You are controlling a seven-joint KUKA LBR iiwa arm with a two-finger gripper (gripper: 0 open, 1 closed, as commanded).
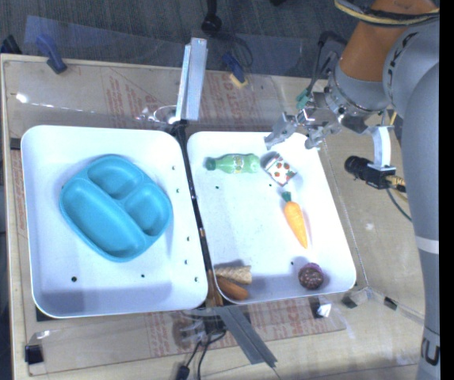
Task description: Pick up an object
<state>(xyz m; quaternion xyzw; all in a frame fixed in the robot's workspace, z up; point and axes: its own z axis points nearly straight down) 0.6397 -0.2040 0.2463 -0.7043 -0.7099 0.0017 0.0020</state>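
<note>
Hand (296,131) over right bin's (331,212) far rim, seemingly open

Left bin (40,212): holds the divided plate (116,206) at its centre.
Right bin (242,220): bottle (233,163) at 11 o'clock, lying on its side; small block (280,169) just right of it.
Carrot (295,220): at 3 o'clock (below the block).
Round item (310,275): at 5 o'clock.
Bread pieces (233,281): at 7 o'clock, against the near wall.
Gripper (296,130): over the far rim, at 1 o'clock.
</note>
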